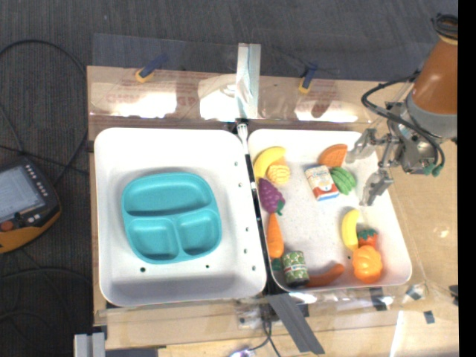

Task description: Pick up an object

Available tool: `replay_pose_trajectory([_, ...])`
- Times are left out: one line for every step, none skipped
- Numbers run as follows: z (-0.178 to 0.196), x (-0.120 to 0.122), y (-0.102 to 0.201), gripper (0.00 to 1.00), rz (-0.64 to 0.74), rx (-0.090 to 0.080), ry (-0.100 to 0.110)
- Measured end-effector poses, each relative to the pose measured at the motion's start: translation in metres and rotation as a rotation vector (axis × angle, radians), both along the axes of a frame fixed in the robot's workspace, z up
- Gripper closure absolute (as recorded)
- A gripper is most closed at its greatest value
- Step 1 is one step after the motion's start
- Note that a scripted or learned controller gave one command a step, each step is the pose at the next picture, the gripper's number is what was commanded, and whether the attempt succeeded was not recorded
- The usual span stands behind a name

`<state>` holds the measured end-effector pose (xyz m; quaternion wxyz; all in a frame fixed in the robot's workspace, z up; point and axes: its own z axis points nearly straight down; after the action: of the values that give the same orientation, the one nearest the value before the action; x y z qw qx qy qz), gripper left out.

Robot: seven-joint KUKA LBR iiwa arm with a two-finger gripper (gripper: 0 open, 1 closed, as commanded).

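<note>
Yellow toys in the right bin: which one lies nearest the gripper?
The small banana by the bin's right side, just above the orange pumpkin. The other banana and the corn lie against the divider, farther from the gripper.

Teal tray; white bins; purple grapes; orange pumpkin.

Dark grey carpet surrounds the wooden bench; a black cable trails left.

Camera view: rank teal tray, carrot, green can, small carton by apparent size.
1. teal tray, by far the largest
2. carrot, long and thin
3-4. small carton and green can look about alike; too close to rank.
</note>
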<state>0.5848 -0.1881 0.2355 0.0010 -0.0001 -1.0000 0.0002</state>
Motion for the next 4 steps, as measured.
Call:
replay_pose_trajectory([-0.129,0.019,-0.012,0.0,-0.243,-0.002,-0.012])
replay_pose_trajectory([-0.14,0.054,0.012,0.0,-0.256,-0.007,-0.024])
replay_pose_trajectory([-0.141,0.063,0.06,0.0,-0.455,-0.004,-0.025])
replay_pose_trajectory([-0.14,0.062,0.082,0.0,-0.569,-0.005,-0.029])
